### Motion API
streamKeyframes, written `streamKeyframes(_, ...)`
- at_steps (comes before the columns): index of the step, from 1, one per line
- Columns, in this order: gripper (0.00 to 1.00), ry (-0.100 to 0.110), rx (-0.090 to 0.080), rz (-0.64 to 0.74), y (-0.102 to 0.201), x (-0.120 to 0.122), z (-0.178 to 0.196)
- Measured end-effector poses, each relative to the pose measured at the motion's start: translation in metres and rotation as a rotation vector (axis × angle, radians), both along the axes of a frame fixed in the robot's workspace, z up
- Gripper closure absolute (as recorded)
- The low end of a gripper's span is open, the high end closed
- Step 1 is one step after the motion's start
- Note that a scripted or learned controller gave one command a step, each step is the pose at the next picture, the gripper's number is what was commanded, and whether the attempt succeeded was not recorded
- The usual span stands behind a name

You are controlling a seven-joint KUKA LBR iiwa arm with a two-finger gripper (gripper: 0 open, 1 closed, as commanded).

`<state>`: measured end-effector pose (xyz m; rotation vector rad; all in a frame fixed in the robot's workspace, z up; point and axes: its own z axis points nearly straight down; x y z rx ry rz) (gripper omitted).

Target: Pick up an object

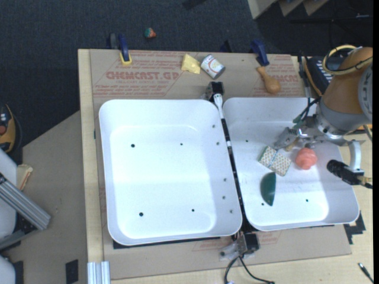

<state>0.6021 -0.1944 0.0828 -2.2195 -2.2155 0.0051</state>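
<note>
The right bin (331,209) holds three things. A beige checkered object (276,160) lies near its middle, a pink-red ball (305,158) sits just right of it, and a dark green object (268,189) lies in front of them. My gripper (291,139) hangs low over the bin, just behind and above the checkered object and left of the ball. The grey arm with its orange band (346,93) reaches in from the right. No object shows held in the gripper.
The left bin (106,158) stands beside the right one, with a black divider strip (228,152) between them. Behind the bins lie a yellow piece (190,64), a small white box (212,67) and an orange-brown piece (270,83). Blue clamps (124,47) hold the board's back edge.
</note>
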Motion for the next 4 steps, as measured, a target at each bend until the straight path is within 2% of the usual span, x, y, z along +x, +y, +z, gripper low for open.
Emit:
streamKeyframes(1,1.00,-0.008,-0.002,0.001,0.000,0.003,0.013)
streamKeyframes(2,1.00,-0.018,-0.001,0.011,0.081,-0.004,0.122)
streamKeyframes(3,1.00,0.003,0.001,-0.003,0.056,-0.082,0.083)
streamKeyframes(4,1.00,0.002,0.002,0.000,0.063,-0.116,0.038)
